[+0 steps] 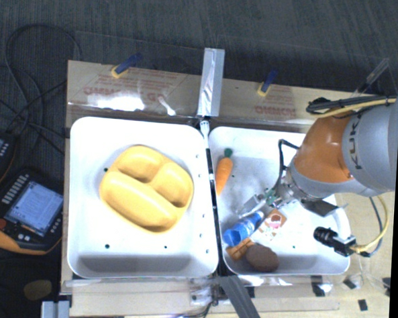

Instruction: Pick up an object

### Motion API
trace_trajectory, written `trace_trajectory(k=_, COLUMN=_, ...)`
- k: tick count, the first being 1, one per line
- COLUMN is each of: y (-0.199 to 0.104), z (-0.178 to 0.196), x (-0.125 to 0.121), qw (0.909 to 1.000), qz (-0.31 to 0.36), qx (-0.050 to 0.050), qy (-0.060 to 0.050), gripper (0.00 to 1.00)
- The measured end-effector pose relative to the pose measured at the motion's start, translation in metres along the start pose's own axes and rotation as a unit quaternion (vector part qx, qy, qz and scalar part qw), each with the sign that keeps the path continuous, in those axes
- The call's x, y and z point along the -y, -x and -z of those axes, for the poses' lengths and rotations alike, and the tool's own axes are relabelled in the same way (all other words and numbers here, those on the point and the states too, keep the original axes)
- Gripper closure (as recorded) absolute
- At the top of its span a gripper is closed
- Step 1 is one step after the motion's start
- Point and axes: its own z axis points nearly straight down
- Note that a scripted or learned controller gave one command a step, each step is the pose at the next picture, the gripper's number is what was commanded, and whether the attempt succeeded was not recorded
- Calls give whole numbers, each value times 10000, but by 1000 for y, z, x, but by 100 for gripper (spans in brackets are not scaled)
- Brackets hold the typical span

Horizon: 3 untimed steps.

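My gripper (266, 202) is low in the right bin (253, 148), hanging under the grey arm with its orange band (323, 156). Right below it lie a blue bottle (243, 228), slanting down to the left, and a small white and red packet (273, 221). A brown rounded lump (261, 258) rests at the bin's front wall, touching the bottle's lower end. An orange carrot with a green tip (223, 173) lies along the bin's left wall. I see nothing lifted off the bin floor.
The left bin (79, 242) holds one large yellow bun-shaped object (147, 187) in its middle. A divider ridge (209, 189) separates the two bins. Cables and handheld control units (21, 208) lie on the floor to the left of the bench.
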Motion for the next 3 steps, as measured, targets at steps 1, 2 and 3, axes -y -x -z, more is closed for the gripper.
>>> trace_trajectory(k=1, y=1, z=10, x=-1, qw=10000, qz=-9, qx=1, qy=16, gripper=100)
trace_trajectory(k=2, y=1, z=10, x=-1, qw=10000, qz=-9, qx=2, qy=15, gripper=0)
trace_trajectory(k=3, y=-20, z=1, x=30, qw=9999, qz=120, qx=34, qy=22, gripper=0)
